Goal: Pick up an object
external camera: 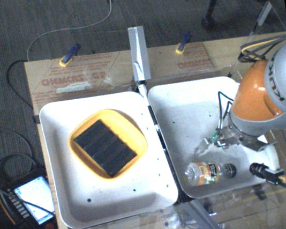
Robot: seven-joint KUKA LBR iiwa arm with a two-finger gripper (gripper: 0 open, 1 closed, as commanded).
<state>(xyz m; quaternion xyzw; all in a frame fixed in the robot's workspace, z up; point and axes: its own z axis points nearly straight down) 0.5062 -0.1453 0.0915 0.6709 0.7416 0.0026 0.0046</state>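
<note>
Bottle point(209, 172) lies sideways in the right bin point(185, 104), just below our gripper point(213, 142); can't tell its state. We'd drop straight onto the bottle's middle, across its width.

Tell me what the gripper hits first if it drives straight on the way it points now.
The gripper points down and left; likely the right bin floor just above the bottle. Depth is unclear, so it may graze the bottle.
</note>
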